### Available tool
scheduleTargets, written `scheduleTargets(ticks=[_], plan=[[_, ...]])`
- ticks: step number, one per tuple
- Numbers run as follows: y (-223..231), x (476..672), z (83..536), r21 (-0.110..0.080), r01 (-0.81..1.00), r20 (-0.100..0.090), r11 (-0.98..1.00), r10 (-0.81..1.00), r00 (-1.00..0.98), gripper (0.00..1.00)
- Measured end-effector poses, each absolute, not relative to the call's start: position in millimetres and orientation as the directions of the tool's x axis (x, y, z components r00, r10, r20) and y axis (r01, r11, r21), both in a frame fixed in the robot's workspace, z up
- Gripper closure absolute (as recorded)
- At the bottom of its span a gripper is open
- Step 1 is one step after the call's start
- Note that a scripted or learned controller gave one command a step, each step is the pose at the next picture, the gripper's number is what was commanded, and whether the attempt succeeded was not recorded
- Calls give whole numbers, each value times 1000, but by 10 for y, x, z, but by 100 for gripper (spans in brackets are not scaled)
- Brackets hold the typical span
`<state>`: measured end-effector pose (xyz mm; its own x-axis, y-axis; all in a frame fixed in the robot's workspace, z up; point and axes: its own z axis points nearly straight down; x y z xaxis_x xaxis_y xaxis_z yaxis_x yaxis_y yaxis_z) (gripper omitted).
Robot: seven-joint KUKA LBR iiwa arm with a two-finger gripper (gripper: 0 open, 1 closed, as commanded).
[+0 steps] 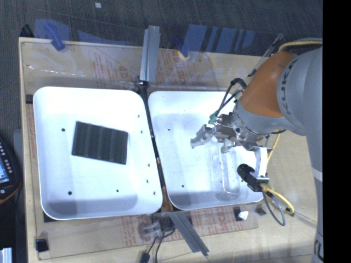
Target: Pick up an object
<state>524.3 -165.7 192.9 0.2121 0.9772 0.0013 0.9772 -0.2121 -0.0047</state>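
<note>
Wooden tabletop [82,64] carries 2 white bins. We see a dark ridged panel [100,142] lying in the left bin [49,106]; the gripper [226,147] hangs over the right bin [175,114], beside a clear glass [226,174].

Dark ribbed rectangular pad [100,142] flat, slightly tilted, in left bin; clear glass [227,171] in right bin.

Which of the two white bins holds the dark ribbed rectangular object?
The left bin: the dark ribbed rectangle lies flat in it. The right bin holds a clear glass, below the gripper.
</note>
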Motion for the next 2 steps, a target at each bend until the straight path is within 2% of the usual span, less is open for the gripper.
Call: scheduleTargets(ticks=[1,2], plan=[[-2020,5178,2564,-1,910,0,-415,910,415,0],[-1469,5159,2350,-6,763,0,-646,763,646,0]])
